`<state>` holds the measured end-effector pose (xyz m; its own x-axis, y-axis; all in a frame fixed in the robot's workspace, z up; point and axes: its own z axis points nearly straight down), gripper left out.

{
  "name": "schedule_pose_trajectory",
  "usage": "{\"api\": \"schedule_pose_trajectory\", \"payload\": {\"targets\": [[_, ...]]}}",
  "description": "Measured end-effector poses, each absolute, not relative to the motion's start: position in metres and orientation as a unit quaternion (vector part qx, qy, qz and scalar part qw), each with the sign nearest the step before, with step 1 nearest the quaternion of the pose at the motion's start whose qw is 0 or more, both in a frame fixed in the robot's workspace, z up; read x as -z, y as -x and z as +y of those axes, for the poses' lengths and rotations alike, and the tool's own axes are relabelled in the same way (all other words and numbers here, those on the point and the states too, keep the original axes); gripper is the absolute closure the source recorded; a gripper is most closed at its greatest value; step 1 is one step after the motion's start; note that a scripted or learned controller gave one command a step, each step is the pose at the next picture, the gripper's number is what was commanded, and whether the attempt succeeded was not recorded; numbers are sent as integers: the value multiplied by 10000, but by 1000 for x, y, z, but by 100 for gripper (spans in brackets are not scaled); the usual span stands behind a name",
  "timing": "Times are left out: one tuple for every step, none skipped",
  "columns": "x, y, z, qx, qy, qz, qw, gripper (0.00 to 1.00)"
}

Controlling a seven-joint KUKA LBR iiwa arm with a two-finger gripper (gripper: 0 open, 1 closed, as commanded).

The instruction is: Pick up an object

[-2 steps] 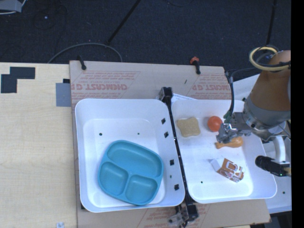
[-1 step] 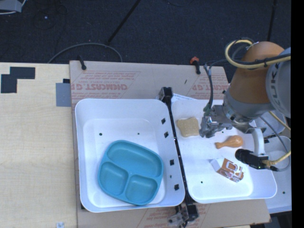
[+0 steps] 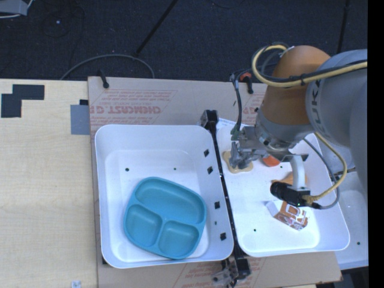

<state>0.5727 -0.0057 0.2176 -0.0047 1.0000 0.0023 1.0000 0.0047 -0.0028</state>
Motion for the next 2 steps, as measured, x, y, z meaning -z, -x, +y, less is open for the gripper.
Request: {"api": "schedule_pose_trajectory", "payload": {"targets": [[-230,-580,50,-2,7054,-7088,12,100],[-236,-584,96,-5,7055,-7088,17,100]]}}
